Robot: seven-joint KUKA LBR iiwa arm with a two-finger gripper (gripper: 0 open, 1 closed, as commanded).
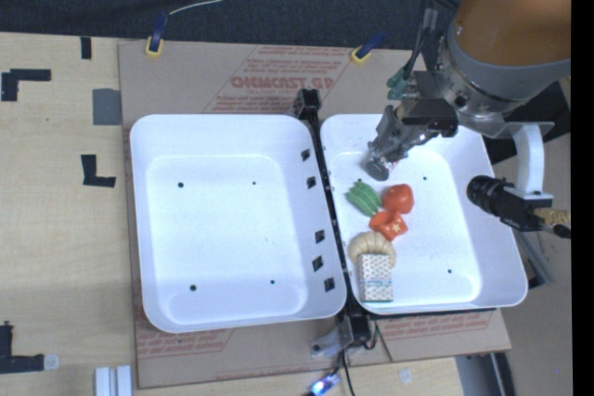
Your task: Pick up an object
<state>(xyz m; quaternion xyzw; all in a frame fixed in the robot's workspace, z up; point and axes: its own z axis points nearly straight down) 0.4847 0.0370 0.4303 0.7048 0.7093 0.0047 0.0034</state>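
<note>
A: Going left to right, what does the desk carry?

B: Two shallow white bins sit side by side on a cardboard sheet. The left bin (223, 218) holds nothing to pick. The right bin (464, 287) has a small cluster along its left wall: a green vegetable (365, 197), two red pieces (393, 209), a beige croissant-like item (371, 245) and a small printed carton (376, 277) at the near left corner.

A: Where is the arm?

B: Its gripper (379, 164) hangs over the far left part of the right bin, just beyond the green vegetable. Whether the jaws are spread or pressed together cannot be told; nothing is seen between them.

A: How would these handle?

B: They look like light toy food, probably stiff and smooth, so likely slippery; the narrow green piece seems best taken across its middle. The carton's flat sides offer surer hold.

A: Any writing?

B: Red lettering on the cardboard's far edge, too blurred to read.
</note>
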